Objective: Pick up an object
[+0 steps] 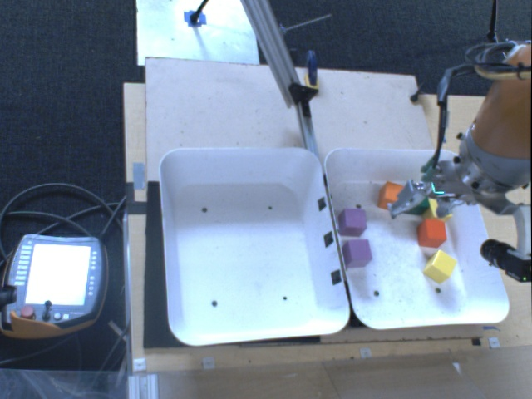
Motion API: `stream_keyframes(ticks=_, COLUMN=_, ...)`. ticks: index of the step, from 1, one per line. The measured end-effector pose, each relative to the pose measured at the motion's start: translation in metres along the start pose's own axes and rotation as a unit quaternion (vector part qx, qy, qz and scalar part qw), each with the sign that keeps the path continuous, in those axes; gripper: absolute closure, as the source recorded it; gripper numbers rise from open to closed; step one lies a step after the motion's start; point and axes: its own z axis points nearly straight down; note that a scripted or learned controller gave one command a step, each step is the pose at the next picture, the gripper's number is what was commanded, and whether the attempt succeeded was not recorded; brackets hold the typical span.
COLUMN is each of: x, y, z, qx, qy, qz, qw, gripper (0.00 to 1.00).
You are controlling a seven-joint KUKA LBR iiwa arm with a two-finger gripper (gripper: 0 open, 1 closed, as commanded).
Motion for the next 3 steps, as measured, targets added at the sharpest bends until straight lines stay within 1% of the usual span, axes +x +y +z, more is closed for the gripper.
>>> stream_keyframes(ticks=1, x=0.003, y=-0.001, z=0.042, qx=0.003, qy=0.000, qz=0.000, qw=1.0000, gripper=0.00)
stream_keyframes(ticks=2, x=-0.003, y=0.001, z=0.103, qx=0.004, qy=0.000, qz=0.001, qw=1.0000, gripper=0.00)
stream_keyframes(ticks=3, x=0.000, y=-0.007, z=0.148, qx=0.003, qy=0.000, qz=0.001, qw=1.0000, gripper=0.00)
